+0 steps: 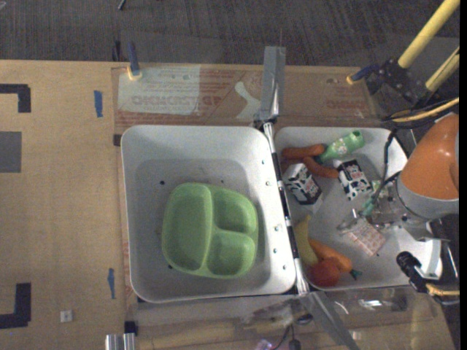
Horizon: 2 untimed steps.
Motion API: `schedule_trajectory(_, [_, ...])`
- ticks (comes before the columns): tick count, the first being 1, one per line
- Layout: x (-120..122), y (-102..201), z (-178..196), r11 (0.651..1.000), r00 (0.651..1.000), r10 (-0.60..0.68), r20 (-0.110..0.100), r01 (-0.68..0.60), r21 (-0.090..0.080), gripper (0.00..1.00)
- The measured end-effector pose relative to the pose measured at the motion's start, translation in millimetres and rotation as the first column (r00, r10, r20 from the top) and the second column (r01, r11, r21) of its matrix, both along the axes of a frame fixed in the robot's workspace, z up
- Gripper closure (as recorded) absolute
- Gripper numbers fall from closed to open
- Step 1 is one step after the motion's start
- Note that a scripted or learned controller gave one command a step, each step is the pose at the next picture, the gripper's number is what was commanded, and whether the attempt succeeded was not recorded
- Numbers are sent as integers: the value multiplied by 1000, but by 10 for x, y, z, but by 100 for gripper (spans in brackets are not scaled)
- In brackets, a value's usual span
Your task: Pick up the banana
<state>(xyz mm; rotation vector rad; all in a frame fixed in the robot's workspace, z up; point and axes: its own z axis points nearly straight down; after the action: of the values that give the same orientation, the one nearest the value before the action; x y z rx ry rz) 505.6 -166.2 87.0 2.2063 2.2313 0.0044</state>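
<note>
- Yellow banana [304,240] lies in the right bin [328,138], hard against the wall shared with the left bin [146,152]. A carrot [332,254] crosses its lower end and a tomato [326,272] sits just below that.
- Camera view, arm: the hand [373,211] hangs over the middle-right of the right bin, above a pinkish packet [363,237], well apart from the banana. Whether it is apart or together cannot be told; nothing is seen clamped in it.
- Camera view, other contents: two small milk cartons [302,184], a green bottle [341,146] and two more carrots [303,152] crowd the upper half of the right bin. The left bin holds a green divided plate [210,229].
- Risk: with the banana tight to the wall, one side of the hand may strike the rim or the wall on descent. The overlapping carrot could be caught instead, or dragged along.
- Room: floor between packet and banana looks open for a sideways approach. Little room on the wall side; the worktop [58,195] beyond the bins is bare wood.
</note>
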Motion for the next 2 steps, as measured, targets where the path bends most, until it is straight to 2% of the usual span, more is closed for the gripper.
schedule_trajectory(1, [9,5,100,1000,1000,-1,3,1,1,100])
schedule_trajectory(2, [-252,740,317,981,981,-196,-7,196,1,100])
